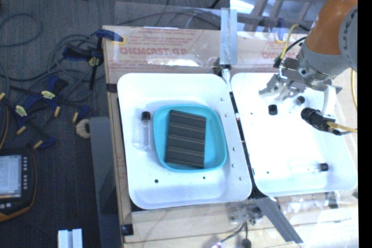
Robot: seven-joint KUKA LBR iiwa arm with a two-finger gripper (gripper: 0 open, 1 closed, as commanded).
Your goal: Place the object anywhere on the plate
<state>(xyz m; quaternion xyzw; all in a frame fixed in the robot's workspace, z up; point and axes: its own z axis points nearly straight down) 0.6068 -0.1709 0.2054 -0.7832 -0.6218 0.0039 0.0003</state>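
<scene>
Left bin holds blue plate; dark ribbed block lies flat on it. Clear vial with black cap lies just left of plate, touching its rim. Claw hovers over right bin near its back edge, open, gripping nothing.
</scene>
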